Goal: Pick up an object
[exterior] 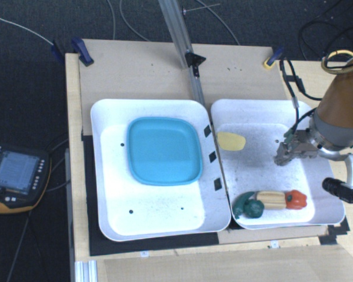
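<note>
Approach step: your tool [285, 153] hovers in the right bin [247, 113], above the toy vegetables [270, 201]; finger state unreadable. Next: descend.

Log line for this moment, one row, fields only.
pincer: over right white bin, nothing visibly held | yellow flat piece: upper left of that bin | wooden stick toy with green and red ends: near edge

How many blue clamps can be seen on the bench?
2. One blue clamp grips the bench's far left corner; the other sits at the far edge, nearer the arm. Others may be hidden.
</note>
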You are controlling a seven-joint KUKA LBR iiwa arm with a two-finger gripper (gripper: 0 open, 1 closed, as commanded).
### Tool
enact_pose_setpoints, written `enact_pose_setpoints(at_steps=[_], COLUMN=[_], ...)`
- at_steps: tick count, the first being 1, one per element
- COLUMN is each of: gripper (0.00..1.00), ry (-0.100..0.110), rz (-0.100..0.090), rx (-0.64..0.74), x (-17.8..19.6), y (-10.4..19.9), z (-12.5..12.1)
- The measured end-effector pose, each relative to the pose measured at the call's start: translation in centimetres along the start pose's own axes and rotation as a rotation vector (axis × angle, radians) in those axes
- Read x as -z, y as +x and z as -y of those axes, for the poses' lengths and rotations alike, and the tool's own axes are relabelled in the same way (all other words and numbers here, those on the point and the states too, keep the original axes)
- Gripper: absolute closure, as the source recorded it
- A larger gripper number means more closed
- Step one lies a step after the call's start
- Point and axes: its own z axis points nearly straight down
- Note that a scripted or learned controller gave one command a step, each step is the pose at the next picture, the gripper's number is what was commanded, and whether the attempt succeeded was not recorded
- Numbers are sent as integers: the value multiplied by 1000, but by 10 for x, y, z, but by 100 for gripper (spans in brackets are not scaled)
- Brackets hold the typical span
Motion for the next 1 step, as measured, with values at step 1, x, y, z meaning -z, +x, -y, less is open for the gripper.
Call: enact_pose_setpoints(at_steps=[1], gripper=[100], ry=[0], rz=[0], rx=[0], x=[43], y=[3], z=[1])
